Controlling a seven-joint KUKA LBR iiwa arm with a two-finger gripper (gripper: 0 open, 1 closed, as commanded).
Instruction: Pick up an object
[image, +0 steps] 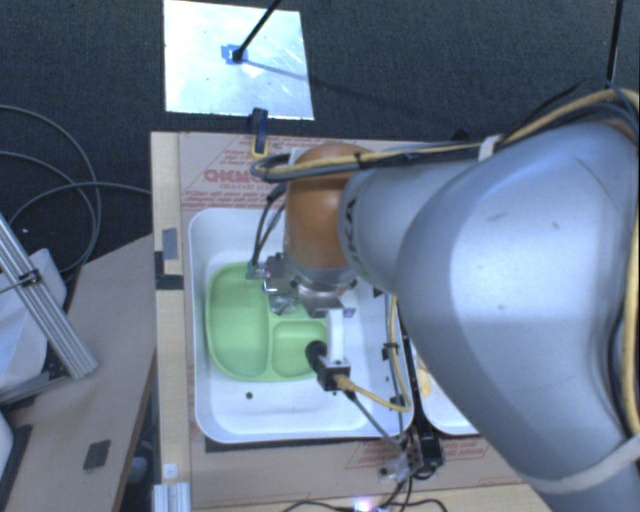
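One green divided plate (235, 320) lies flat in the left bin (215, 420), filling most of that bin's upper half. It has a large compartment on its left and a smaller one at its lower right. The arm (500, 260) enters from the right and covers nearly all of the right bin (455, 425), of which a narrow strip of white rim shows near the lower edge. The orange band (312, 215) stands over the far wall of the left bin, and below it the gripper (300, 298) points down over the plate's right edge. The wrist hides the contact area, so it cannot be told whether the gripper is open or closed, whether it touches the plate, or whether it has hold of anything. Both bins rest on a cardboard sheet (215, 175) with red printing. A reflective square panel (235, 55) lies on the dark surface beyond the bench. Black cables (60, 200) and an aluminium rail (40, 300) sit to the left.
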